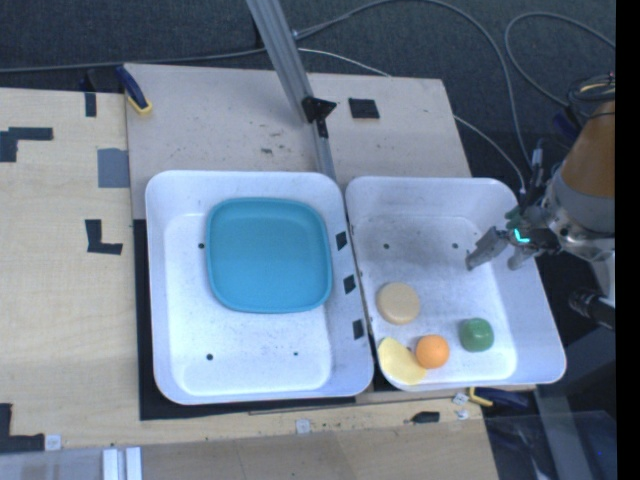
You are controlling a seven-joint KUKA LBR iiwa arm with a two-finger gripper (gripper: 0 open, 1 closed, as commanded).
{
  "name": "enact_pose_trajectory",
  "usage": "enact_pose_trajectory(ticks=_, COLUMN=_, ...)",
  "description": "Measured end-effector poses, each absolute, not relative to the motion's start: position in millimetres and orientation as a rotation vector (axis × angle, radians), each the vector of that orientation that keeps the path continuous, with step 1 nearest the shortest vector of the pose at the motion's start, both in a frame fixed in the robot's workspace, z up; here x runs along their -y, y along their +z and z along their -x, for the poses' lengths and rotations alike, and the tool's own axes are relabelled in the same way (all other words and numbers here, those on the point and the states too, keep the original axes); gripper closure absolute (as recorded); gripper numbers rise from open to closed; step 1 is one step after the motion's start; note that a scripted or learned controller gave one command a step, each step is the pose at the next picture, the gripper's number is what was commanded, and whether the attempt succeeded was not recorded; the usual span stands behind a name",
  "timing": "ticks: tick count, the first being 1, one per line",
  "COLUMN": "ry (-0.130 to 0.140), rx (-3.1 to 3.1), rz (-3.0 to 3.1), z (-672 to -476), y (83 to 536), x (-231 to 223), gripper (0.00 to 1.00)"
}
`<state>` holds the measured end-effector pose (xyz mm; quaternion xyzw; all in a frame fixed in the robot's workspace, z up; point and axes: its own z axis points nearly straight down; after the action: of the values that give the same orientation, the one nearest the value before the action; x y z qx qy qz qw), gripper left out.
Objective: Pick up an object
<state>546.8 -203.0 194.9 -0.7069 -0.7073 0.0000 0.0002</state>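
Camera view: nothing is picked up yet, so the whole task is left. The gripper point(497, 249) hangs over the right bin point(440, 200) near its right edge, fingers spread a little apart w/ nothing between them. Candidates all lie toward that bin's front edge: a tan disc point(398, 303), an orange ball point(432, 352), a yellow piece point(399, 362) touching the ball at the front-left corner, and a green ball point(477, 334) nearest the gripper (prob. the easiest reach). The left bin point(170, 268) carries a blue plate point(268, 254). Obstacles: the right bin's side wall is close to the green ball, and ball and yellow piece crowd each other.
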Motion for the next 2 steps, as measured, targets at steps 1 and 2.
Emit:
enact_pose_trajectory(ticks=1, ry=0.0, rx=2.222, rz=2.22, z=-546.8, y=194.9, x=203.0, gripper=0.0)
enact_pose_trajectory(ticks=2, ry=0.003, rx=2.22, rz=2.218, z=-542.0, y=151.8, x=201.8, gripper=0.0)
